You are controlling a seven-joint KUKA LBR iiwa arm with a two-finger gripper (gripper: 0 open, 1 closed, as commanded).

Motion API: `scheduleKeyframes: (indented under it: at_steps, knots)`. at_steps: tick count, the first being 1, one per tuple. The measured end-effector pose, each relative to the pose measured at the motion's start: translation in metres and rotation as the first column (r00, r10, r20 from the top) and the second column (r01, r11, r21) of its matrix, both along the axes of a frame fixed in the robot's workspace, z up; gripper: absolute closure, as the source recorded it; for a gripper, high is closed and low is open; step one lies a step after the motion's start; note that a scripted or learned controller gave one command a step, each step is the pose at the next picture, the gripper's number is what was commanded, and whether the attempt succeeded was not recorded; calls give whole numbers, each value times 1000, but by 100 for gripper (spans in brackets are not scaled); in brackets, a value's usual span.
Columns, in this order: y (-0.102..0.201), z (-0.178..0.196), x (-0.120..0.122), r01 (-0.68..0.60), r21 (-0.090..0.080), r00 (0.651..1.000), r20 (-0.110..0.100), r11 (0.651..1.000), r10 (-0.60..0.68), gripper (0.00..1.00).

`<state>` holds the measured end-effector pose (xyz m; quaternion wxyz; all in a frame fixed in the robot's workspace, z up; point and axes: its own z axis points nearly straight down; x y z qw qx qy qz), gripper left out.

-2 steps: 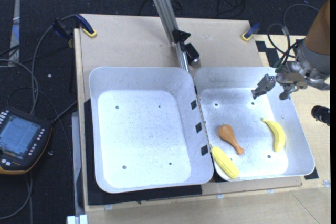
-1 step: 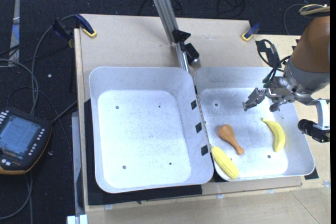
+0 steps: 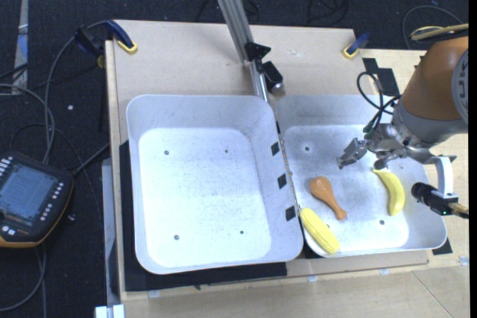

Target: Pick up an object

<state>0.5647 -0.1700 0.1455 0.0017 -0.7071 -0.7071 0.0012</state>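
Nearest the camera, at the front edge of the right bin (image 3: 417,238), a corn cob (image 3: 319,229) lies against the low front-left corner, its long axis running diagonally from upper left to lower right, tilted up on the bin's sloped wall. Just behind it, near the middle of the bin floor, a chicken drumstick (image 3: 329,196) lies flat with its long axis also on a diagonal: the rounded meaty end points up and to the left, the narrow bone end down and to the right. To its right, well apart from it, a banana (image 3: 393,191) lies nearly upright in the view, its long axis running front to back with a slight curve, one tip toward the arm above it. Just behind the banana's far tip the tool (image 3: 365,153) hangs over the bin floor, fingers spread and with nothing between them, one finger (image 3: 350,156) reaching left. The grey arm (image 3: 436,97) with its orange band enters from the right. The left bin (image 3: 201,182) sits beside the right one on the bench (image 3: 186,59).
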Motion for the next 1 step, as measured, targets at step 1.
scheduleKeyframes:
  at_steps: [1]
  knots:
    - [0, 12, 1, 0, -1, 1000, 4, 1000, 0, 100]
